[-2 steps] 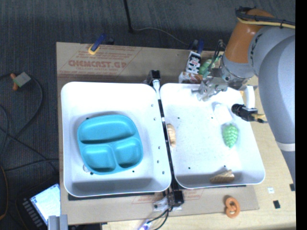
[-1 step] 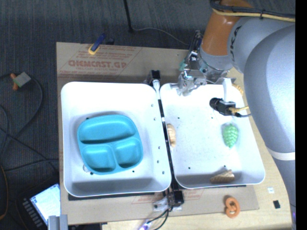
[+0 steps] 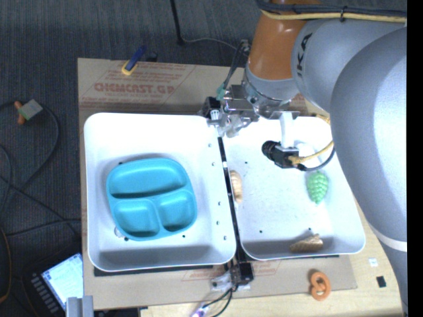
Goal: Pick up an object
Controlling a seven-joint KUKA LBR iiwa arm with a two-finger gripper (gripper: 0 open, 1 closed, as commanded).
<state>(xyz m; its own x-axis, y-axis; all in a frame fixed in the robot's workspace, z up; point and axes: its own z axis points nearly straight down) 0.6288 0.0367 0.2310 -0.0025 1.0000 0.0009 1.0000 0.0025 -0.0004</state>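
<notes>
My gripper (image 3: 227,116) hangs over the back edge of the bins, right above the divider between them, under the orange wrist band. In the right bin (image 3: 344,240) lie a green bunch of grapes (image 3: 318,185) at the right, a tan bread-like piece (image 3: 306,244) at the front wall, and a small tan item (image 3: 234,185) against the divider. The gripper is well behind all three and nothing shows in it. A blue divided plate (image 3: 152,197) lies in the left bin (image 3: 99,137).
A black fitting with a yellow cable (image 3: 281,153) dangles from the arm over the right bin's back half. An orange pretzel-shaped toy (image 3: 320,284) lies on the board in front of the bins. A blue and yellow tool (image 3: 134,59) rests on the cardboard behind.
</notes>
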